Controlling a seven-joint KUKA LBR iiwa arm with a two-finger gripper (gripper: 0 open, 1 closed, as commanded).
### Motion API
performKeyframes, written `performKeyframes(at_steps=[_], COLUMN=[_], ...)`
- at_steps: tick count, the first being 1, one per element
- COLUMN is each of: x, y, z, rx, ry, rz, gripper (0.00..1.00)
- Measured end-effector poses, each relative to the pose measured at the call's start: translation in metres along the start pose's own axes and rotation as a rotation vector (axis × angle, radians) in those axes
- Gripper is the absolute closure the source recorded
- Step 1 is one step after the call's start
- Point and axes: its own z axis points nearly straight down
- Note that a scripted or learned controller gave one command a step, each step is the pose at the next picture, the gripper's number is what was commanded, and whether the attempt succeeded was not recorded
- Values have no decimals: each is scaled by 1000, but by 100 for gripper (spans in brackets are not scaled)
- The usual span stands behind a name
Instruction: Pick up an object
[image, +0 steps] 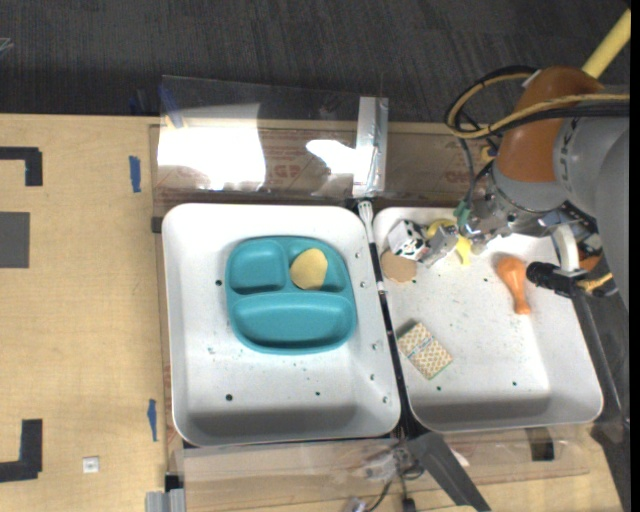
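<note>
Arm's down at the back of the right bin (560, 405), gripper (470, 228) buried in the clutter (425, 243) there, can't tell its state or any catch, so nothing looks picked yet, lift still ahead.

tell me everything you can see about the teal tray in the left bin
The teal tray is a rounded, smooth, plastic-looking dish lying flat near the middle of the left bin, right way up. It has three compartments: two small ones along its far side and one wide one nearer the camera. A yellow rounded object sits in the far right compartment. The other two hold nothing visible. Nothing else touches it.
</note>
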Motion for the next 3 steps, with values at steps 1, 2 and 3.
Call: performKeyframes(at_steps=[1, 2, 3], x=[-46, -45, -6], y=[-7, -4, -19], z=[-48, 3, -1], rx=[-26, -26, -20], ry=[-12, -9, -5], rz=[-136, 57, -71], gripper=[0, 0, 0])
